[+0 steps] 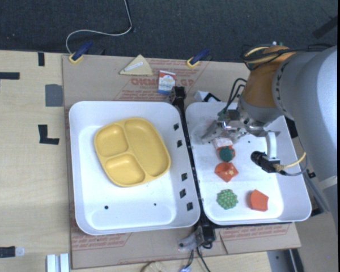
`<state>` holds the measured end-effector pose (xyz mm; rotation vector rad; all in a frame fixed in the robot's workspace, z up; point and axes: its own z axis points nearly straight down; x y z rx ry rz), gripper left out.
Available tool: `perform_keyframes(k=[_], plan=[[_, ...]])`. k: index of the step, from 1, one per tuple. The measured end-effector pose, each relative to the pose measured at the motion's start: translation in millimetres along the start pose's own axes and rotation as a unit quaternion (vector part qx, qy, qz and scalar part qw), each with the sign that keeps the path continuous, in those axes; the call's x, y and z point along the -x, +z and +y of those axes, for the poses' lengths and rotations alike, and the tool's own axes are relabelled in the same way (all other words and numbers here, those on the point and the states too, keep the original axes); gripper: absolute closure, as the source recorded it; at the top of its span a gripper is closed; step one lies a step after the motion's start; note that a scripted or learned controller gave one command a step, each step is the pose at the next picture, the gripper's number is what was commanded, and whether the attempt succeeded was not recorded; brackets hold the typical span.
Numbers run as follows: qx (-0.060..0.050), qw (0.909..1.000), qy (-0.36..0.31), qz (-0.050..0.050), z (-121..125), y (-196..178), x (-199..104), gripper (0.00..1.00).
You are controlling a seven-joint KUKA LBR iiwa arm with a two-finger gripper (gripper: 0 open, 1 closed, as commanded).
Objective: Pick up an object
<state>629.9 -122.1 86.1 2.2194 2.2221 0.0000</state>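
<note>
Just below the hand (pixel 226 130), whose grip I cannot tell, lies a green-and-red toy (pixel 225 152).

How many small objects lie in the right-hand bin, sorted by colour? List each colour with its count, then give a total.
Red or orange-red: 2, a block with a yellow spot and a plain block
Green: 2, a bumpy ball and a dark green piece with a reddish top just below the gripper
Total: 4
</note>
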Motion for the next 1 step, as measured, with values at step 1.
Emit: perform_keyframes(k=[1], plan=[[0.001,1.0,0.0,-0.001,0.5,-9.8,0.4,1.0]])
